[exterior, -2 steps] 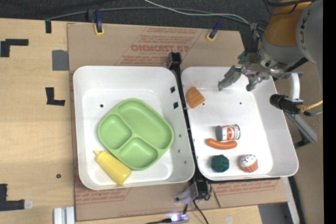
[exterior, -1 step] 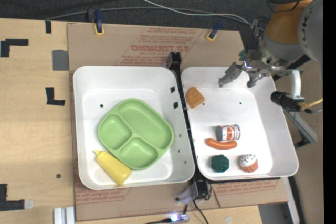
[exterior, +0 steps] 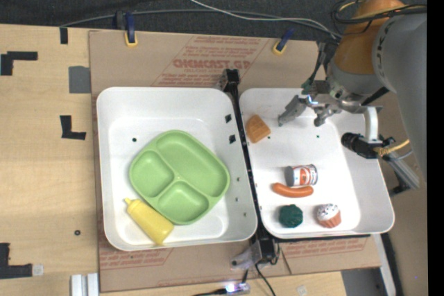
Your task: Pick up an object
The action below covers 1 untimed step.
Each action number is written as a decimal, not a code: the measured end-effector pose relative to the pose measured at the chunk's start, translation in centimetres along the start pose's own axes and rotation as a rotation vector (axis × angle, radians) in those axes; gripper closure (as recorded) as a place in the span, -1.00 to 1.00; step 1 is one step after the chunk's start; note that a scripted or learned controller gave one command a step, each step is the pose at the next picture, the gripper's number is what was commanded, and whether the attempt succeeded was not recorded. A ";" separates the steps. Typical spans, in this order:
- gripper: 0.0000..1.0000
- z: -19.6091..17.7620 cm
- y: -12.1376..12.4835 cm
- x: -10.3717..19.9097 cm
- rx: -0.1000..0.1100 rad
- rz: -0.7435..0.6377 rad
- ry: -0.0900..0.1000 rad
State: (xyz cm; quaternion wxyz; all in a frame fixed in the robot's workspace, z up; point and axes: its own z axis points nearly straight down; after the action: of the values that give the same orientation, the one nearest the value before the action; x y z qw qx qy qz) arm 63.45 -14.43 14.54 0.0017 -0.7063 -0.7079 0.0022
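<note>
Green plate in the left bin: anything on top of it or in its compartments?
Nothing lies in the green plate; its three compartments show bare. The yellow bottle lies beside its lower-left rim. What is beneath the plate is covered.

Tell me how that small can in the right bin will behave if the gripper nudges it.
The can lies on its side, so a nudge would probably roll it. It likely rolls toward the hot dog close beside it. Its smooth round wall may slip between the fingers.

Bright even overhead light, soft shadows inside white bins [exterior: 111, 149], slightly soft focus, blurred top-left corner
</note>
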 end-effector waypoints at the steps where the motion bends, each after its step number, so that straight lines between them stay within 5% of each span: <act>1: -1.00 5.5 0.9 0.5 -0.005 0.001 0.000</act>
State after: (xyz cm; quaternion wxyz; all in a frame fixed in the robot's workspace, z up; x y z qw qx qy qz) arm 64.29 -13.92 9.05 -0.0003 -0.7067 -0.7075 0.0005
